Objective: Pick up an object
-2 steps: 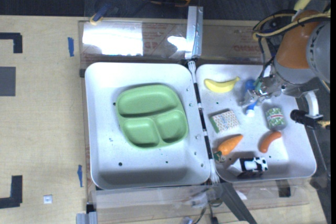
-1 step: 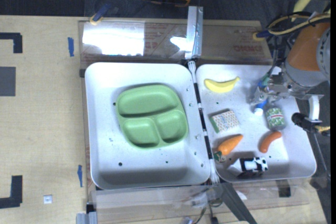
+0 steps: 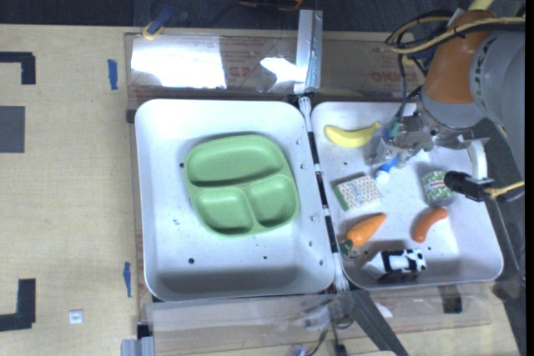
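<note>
No text is legible; faint reddish print on the clear panel (image 3: pixel 219 62) is unreadable.

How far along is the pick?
Done: the gripper is down in the right bin, near the banana. In hand: nothing is visibly between its fingers. Left: the grasp and lift. The banana, carrot, patterned packet and sausage-like toy all lie on the bin floor; the green tray sits in the left bin.
</note>
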